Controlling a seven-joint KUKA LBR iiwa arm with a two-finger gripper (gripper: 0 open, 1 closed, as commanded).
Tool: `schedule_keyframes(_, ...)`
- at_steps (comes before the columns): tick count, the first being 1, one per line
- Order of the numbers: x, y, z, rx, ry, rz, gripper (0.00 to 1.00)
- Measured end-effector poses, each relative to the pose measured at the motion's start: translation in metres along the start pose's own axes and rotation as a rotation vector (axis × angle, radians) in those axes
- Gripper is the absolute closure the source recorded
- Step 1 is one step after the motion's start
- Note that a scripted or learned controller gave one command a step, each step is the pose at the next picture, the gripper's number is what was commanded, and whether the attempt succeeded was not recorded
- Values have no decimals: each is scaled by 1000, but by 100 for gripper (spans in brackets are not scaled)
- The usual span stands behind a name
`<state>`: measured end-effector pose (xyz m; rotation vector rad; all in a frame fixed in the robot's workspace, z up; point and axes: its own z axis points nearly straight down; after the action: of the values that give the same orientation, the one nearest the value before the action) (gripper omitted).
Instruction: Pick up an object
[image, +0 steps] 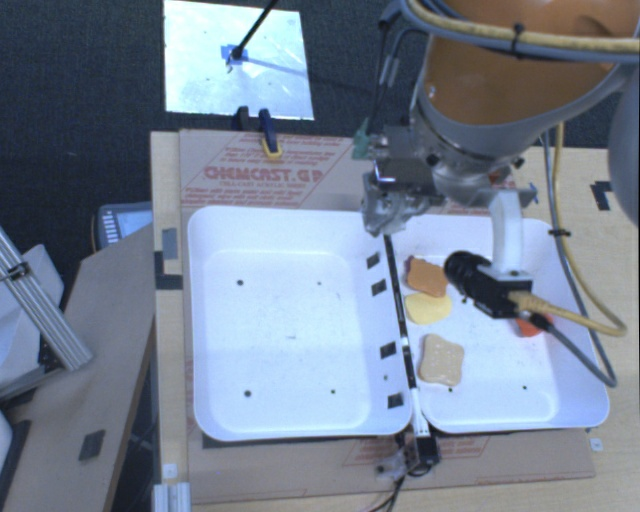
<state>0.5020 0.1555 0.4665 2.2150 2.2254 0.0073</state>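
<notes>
The right bin (570, 400) holds an orange-brown slice (427, 277), a pale yellow round piece (430, 310) just below it, and a tan bread-like slice (441, 360) nearer the front. A small red-orange object (529, 326) lies further right, partly hidden by a yellow cable. My gripper (388, 214) hangs under the big orange-banded wrist, above the far end of the divider between the bins. It is up and to the left of the orange-brown slice, and I see nothing held in it.
A white post with a black cylinder (483, 285) reaches down from the arm over the right bin's middle, trailing a yellow cable (580, 318) to the right. The left bin (215, 330) lies beside it. Cardboard (260, 172) and a yellow clamp (270, 148) sit behind the bins.
</notes>
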Motion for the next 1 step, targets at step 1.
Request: schedule_keyframes(1,0,0,-11,-2,1,-2,100)
